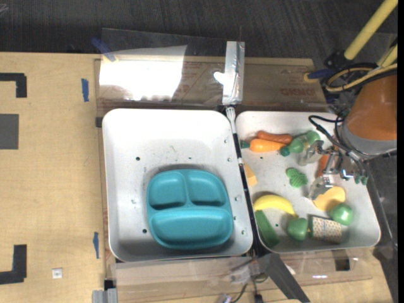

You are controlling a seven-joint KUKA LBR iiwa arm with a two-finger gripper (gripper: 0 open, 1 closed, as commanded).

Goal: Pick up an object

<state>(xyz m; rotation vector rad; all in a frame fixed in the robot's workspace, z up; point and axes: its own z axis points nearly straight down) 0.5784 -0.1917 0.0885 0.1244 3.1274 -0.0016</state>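
Two white bins on my bench, arm [374,115] reaching from the right, gripper [323,180] low in right bin [369,232] among toy food, grip state I cannot tell

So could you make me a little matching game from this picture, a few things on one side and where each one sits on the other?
Things:
1. teal divided tray
2. orange carrot
3. yellow banana
4. patterned block

Places:
A. far end of the right bin, near the divider
B. near edge of the right bin, toward its right corner
C. left bin
D. middle of the right bin's near half, left side

Pairs: 1-C, 2-A, 3-D, 4-B
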